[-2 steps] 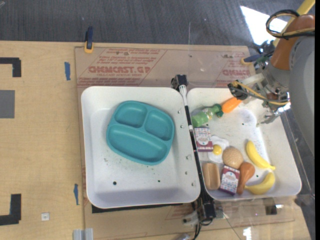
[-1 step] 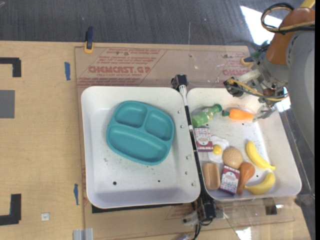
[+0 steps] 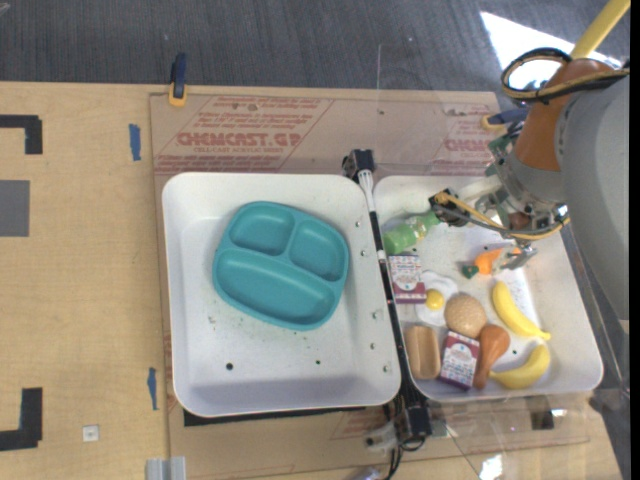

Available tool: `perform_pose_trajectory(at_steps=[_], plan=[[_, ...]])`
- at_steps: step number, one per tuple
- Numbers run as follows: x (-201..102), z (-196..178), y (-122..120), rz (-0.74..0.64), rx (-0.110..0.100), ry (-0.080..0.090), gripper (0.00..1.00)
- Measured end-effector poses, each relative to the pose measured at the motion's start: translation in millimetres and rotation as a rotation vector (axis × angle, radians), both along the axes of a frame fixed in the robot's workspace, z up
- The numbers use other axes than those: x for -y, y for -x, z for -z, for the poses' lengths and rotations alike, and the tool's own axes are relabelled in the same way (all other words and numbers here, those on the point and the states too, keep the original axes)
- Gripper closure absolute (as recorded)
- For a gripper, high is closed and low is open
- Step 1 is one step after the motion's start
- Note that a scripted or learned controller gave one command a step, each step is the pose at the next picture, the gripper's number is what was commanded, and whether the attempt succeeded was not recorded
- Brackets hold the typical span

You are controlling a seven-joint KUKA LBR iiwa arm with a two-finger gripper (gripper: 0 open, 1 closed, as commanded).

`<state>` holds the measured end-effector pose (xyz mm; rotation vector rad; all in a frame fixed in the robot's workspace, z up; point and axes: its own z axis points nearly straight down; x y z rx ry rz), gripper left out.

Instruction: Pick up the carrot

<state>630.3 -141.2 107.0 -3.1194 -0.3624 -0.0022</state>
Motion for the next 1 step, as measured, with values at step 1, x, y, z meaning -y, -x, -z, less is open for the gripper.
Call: perform_pose_trajectory(at_steps=[1], plan=[[-27.3, 18.5, 63.7, 0.032, 0.002, 0.001, 0.00]])
